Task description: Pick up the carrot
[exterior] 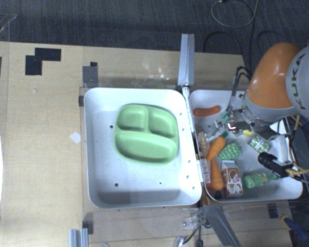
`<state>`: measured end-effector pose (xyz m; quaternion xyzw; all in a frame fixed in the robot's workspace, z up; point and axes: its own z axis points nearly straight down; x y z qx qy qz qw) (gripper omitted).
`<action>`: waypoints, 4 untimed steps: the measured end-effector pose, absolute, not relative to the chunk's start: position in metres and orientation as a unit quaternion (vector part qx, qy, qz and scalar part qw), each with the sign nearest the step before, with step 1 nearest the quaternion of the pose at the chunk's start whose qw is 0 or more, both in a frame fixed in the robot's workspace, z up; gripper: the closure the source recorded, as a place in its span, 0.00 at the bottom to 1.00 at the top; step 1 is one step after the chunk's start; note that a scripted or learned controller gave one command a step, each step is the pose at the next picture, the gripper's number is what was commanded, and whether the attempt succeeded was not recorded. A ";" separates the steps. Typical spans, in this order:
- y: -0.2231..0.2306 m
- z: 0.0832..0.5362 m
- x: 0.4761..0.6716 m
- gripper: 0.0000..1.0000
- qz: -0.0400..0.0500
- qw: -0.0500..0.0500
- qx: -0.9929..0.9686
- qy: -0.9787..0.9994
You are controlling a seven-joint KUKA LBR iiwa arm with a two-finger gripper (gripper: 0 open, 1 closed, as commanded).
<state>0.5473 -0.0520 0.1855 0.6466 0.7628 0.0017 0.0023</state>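
**Arm low over the right bin, carrot lying loose among the clutter**

Camera view: A pale wooden bench (pixel 36 153) fills most of the scene, with black tape shapes (pixel 41 59) stuck near its far left part and dark grey carpet (pixel 92 9) beyond its far edge. A thin cable (pixel 236 12) loops across that carpet. Two shallow white bins sit side by side on the bench, separated by a metal divider rail (pixel 186 60).

The left bin (pixel 100 184) holds a green sectioned tray (pixel 146 133), lying upside down near its middle, well apart from the walls.

The right bin (pixel 293 189) is crowded. The carrot (pixel 215 148) lies near the bin's left side, its green top pointing toward the arm. Just beside it sits a green textured item (pixel 229 151), and nearer the front edge a small juice carton (pixel 232 179) and a green bottle (pixel 257 179). A red sausage (pixel 207 111) rests toward the far left corner.

The grey arm with its orange band (pixel 272 76) reaches in from the right. The gripper (pixel 230 123) hangs low over the bin, just above the carrot's leafy end; whether it is spread or pressed together cannot be made out, and the carrot rests on the bin floor rather than in any grasp.
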 end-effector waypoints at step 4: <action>-0.023 0.230 0.528 1.00 0.002 0.003 0.632 0.775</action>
